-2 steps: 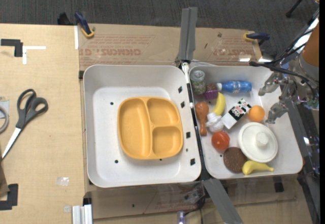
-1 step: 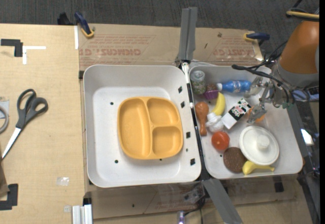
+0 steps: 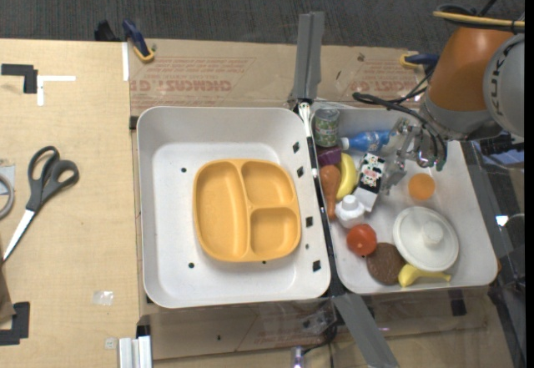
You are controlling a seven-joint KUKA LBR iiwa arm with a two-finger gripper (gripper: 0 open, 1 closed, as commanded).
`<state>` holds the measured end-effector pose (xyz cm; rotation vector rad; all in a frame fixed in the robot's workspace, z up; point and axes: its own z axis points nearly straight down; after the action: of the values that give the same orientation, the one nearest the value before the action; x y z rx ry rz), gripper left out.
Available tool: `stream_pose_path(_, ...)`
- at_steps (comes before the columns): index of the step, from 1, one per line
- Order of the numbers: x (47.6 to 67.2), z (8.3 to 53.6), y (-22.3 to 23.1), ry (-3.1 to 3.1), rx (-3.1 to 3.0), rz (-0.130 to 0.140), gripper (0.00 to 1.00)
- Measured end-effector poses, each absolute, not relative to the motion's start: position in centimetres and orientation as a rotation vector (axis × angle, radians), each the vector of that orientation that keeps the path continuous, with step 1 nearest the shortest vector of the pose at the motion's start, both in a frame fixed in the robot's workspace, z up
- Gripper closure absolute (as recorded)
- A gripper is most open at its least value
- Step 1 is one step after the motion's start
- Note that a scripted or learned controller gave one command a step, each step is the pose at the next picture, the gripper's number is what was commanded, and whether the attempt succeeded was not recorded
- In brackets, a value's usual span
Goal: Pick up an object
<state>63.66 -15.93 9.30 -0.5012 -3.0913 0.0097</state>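
Cardboard-topped table [image 3: 209, 74] underneath, we lower our gripper [image 3: 415, 149], spread and holding nothing, squarely over the orange ball [image 3: 421, 186] at five o'clock.

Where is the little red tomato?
The tomato lies in the right bin, near its front, just left of the white lidded bowl and above the brown cookie.

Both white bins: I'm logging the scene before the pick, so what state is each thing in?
Orange three-compartment plastic plate: flat in left bin.
White round lid with knob: knob up, right bin.
Green can: upright.
Black-handled scissors: shut, on bench.
Hand: over right bin.
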Motion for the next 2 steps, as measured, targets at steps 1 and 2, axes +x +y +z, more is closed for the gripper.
stream_pose_path(1, 54.8, 9.3, -22.2, -3.147, 0.068, 0.001, 0.0)
stream_pose_path(2, 61.9, 9.3, -15.4, -3.139, -0.231, 0.0, 0.0)
